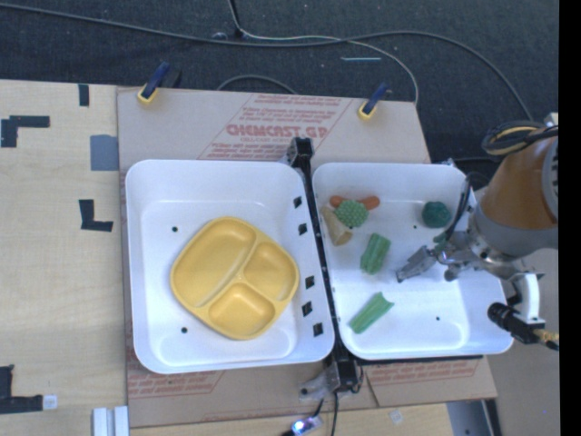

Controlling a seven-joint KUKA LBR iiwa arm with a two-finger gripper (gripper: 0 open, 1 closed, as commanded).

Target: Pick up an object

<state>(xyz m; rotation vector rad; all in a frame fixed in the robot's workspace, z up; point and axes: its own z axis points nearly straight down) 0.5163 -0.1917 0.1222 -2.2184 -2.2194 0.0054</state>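
Observation:
The right bin (427, 334) holds several small items. A green block (375, 252) lies near its middle and a second green piece (370, 312) lies nearer the front. A dark green ball (436, 213) rests at the back right. At the back left sit a bumpy green item (352, 213), an orange piece (367, 202) and a beige wedge (338, 232). My gripper (406, 270) hangs low over the bin's right half, pointing left, a short way right of the green block and apart from it. Nothing shows in its grasp.
The left bin (145, 175) carries a yellow divided plate (234, 275). A black divider (313, 243) runs between the bins. The arm's orange band (517, 189) and a black cable fitting (513, 321) overhang the right bin's right rim.

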